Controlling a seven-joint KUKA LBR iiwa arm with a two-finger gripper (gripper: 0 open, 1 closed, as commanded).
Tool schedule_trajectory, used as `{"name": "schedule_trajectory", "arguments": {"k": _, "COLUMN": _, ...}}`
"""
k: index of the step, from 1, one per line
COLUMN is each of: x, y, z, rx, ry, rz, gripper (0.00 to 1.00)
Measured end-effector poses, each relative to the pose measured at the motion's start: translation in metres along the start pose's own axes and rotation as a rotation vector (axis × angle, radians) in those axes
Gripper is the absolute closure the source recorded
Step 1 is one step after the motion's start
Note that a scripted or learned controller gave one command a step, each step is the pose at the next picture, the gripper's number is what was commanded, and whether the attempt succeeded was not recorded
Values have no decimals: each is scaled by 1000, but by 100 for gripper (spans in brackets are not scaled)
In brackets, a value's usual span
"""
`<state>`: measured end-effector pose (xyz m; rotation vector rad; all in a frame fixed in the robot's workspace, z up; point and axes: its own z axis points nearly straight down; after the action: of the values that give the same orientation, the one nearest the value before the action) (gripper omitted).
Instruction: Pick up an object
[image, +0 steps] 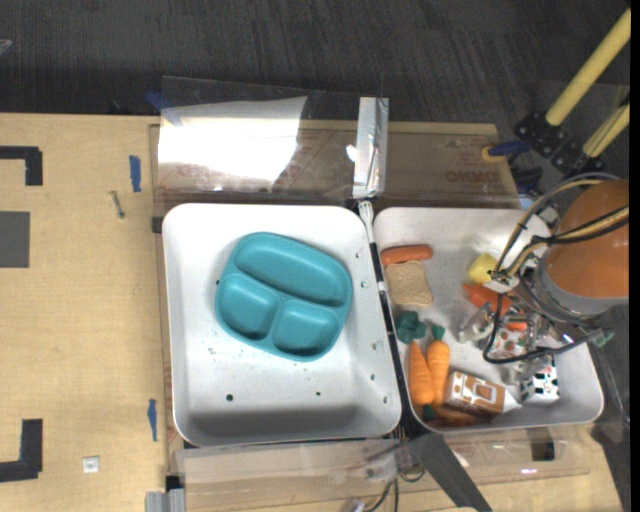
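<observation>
The right bin (450, 225) holds several small toy items. An orange hot dog (406, 254) lies at its far left above a tan bread slice (410, 286). Below them sit a green piece (409, 326), two orange carrots (430, 370) and a brown printed box (474, 394). A yellow piece (483, 269) and a red-orange piece (484, 295) lie near the middle. A black-and-white cow toy (541, 383) rests at the front right. My gripper (505, 330) is low in the right bin, between the red-orange piece and the cow toy, wrapped in cables.
The left bin (190, 380) carries a teal divided plate (284, 294). A clear plastic sheet and a taped divider (370, 150) stand behind the bins. The arm's orange band (596, 250) looms over the right bin's far right. Yellow poles (590, 70) cross the top right.
</observation>
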<state>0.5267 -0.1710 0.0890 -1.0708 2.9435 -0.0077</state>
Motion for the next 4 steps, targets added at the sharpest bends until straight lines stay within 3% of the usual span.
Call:
{"name": "schedule_trajectory", "arguments": {"k": 1, "x": -51, "y": 37, "z": -1, "rx": 2, "ry": -1, "rz": 0, "gripper": 0}}
{"name": "schedule_trajectory", "arguments": {"k": 2, "x": -54, "y": 35, "z": -14, "rx": 9, "ry": -10, "rz": 0, "gripper": 100}}
{"name": "schedule_trajectory", "arguments": {"k": 3, "x": -99, "y": 32, "z": -177, "rx": 3, "ry": -6, "rz": -189, "gripper": 100}}
{"name": "schedule_trajectory", "arguments": {"k": 4, "x": -5, "y": 62, "z": -59, "rx": -15, "ry": 6, "rz": -335, "gripper": 100}}
